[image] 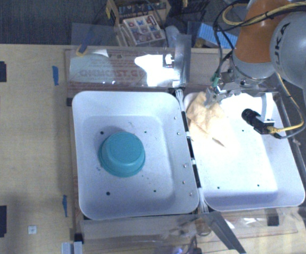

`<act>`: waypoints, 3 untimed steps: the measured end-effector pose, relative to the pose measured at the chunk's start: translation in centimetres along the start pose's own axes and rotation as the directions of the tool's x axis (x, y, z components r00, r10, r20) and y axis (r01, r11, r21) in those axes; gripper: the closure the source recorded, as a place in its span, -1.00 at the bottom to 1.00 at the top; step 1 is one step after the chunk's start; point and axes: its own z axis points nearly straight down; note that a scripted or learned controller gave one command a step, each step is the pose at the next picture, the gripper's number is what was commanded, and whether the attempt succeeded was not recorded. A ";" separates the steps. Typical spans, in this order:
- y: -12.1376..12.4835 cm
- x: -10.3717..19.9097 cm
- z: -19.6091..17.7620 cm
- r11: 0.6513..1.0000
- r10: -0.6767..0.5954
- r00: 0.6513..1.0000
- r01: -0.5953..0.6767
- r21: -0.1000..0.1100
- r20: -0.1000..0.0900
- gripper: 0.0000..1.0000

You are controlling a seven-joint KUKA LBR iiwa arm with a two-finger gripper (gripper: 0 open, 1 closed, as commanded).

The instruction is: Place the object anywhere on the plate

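Observation:
A round teal plate [122, 153] lies in the middle of the left white bin [84, 115]. A pale cream, crumpled soft object [205, 116] rests in the far left corner of the right bin [248, 184], against the wall between the bins. My gripper [213, 97] hangs low over the far part of the right bin. Its tip is at the top edge of the cream object, touching it or just above it. The grey arm with its orange band [260, 15] comes in from the upper right.
A black part with a yellow cable [258, 121] hangs from the wrist over the right bin. A shiny plastic panel [124, 70] and a metal post [181, 57] stand behind the bins. Boxes and clutter [140, 20] lie beyond the bench.

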 end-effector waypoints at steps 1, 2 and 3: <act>0.1 0.0 -4.0 1.000 -0.001 1.000 0.001 -0.003 0.000 1.00; 1.5 5.3 -3.3 0.921 -0.390 0.921 0.390 0.000 -0.001 1.00; 2.1 10.2 -4.6 0.697 -0.717 0.697 0.717 -0.004 0.002 1.00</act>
